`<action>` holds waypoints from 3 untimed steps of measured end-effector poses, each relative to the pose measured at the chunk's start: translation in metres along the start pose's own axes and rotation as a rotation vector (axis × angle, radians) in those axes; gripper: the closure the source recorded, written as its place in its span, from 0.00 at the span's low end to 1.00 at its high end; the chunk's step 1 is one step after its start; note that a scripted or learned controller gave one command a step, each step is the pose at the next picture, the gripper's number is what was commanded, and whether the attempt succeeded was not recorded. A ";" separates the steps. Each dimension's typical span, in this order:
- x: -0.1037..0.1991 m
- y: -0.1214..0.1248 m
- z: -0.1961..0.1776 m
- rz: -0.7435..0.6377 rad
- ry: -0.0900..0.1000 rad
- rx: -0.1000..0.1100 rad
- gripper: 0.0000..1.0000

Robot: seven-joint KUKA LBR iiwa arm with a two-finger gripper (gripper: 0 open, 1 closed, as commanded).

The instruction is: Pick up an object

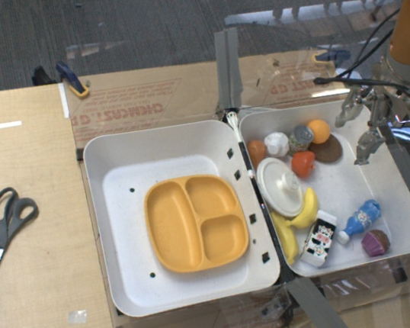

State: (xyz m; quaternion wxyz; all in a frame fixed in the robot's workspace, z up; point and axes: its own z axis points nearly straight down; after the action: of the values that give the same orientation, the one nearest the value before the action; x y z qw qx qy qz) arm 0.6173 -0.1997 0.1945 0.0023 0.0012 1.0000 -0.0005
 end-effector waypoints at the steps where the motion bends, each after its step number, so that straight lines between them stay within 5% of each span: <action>1: 0.036 0.058 0.101 -0.056 0.001 0.000 0.00; 2: -0.035 0.083 0.100 -0.107 -0.002 0.000 0.00; 3: -0.011 -0.023 0.099 -0.107 -0.004 0.002 0.00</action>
State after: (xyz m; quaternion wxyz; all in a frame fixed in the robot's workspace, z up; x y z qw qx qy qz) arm 0.6282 -0.2229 0.0955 0.0043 -0.0521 0.9986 -0.0015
